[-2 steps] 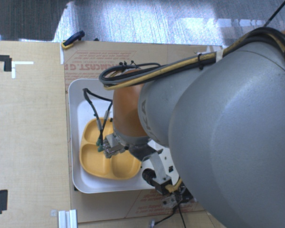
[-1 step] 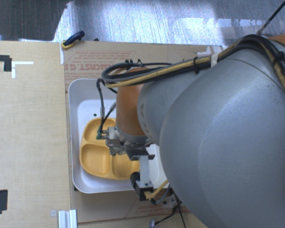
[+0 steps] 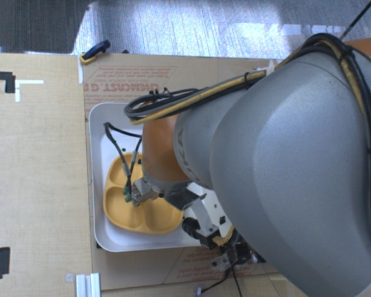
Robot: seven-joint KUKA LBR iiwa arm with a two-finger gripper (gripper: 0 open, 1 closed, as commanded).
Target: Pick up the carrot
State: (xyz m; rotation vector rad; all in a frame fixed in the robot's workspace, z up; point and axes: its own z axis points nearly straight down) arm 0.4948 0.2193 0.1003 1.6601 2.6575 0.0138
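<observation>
My gripper (image 3: 135,195) reaches down into the white bin (image 3: 99,166) and sits low over a yellow divided plate (image 3: 120,212), near the middle of the plate. The orange band of the wrist (image 3: 161,147) stands right above it. My grey arm (image 3: 278,166) covers the right part of this bin and everything to its right, so what lies there is hidden. On the part of the plate that shows, I see bare yellow compartments. A thin black cable (image 3: 114,138) loops down over the bin's back left corner toward the gripper.
The bin rests on brown cardboard (image 3: 130,79). Pale wooden bench (image 3: 37,166) stretches to the left. A yellow and black tool (image 3: 95,50) lies beyond the cardboard's far left corner. A small metal part (image 3: 86,283) sits at the bottom edge.
</observation>
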